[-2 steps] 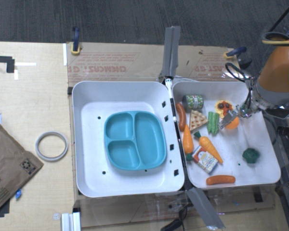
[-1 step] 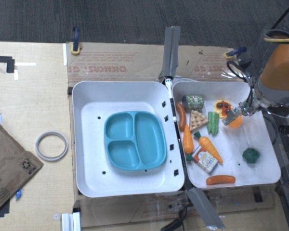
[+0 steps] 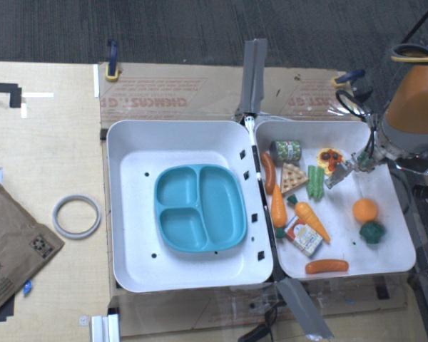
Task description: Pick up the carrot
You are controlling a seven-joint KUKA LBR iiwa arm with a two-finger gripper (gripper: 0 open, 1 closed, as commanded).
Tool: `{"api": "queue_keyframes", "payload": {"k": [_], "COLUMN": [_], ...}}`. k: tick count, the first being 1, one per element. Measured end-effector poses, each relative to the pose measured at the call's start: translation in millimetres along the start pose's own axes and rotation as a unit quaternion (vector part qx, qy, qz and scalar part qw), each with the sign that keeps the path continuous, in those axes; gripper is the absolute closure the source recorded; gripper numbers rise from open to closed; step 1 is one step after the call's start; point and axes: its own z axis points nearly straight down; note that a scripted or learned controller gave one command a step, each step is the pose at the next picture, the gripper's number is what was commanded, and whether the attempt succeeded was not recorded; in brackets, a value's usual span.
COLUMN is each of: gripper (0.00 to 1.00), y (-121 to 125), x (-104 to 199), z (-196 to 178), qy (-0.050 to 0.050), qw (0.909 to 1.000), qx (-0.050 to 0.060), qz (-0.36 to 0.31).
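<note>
An orange carrot (image 3: 313,221) with a small green top lies slantwise in the middle of the right bin (image 3: 399,212). A second orange carrot-like piece (image 3: 277,206) lies along that bin's left wall. My gripper (image 3: 340,174) hangs low over the upper middle of the right bin, beside a green vegetable (image 3: 315,182) and a small fruit-topped piece (image 3: 330,158). It is up and to the right of the carrot and apart from it. Nothing shows between its fingers.
The right bin also holds a can (image 3: 287,150), a pizza slice (image 3: 293,177), a red hot dog (image 3: 268,171), a juice box (image 3: 304,236), a sausage (image 3: 327,266), an orange (image 3: 365,210) and a dark green piece (image 3: 372,232). A teal divided plate (image 3: 201,208) sits in the left bin.
</note>
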Motion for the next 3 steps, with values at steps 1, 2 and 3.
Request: {"api": "queue_keyframes", "payload": {"k": [1, 2, 3], "gripper": [0.0, 0.0, 0.0], "y": [49, -2, -76], "x": [-7, -14, 23], "z": [-67, -55, 7], "qy": [0.0, 0.0, 0.002], "qw": [0.9992, 0.9919, 0.9873], "qx": [0.0, 0.0, 0.001], "qz": [-0.04, -0.127, -0.159]}}
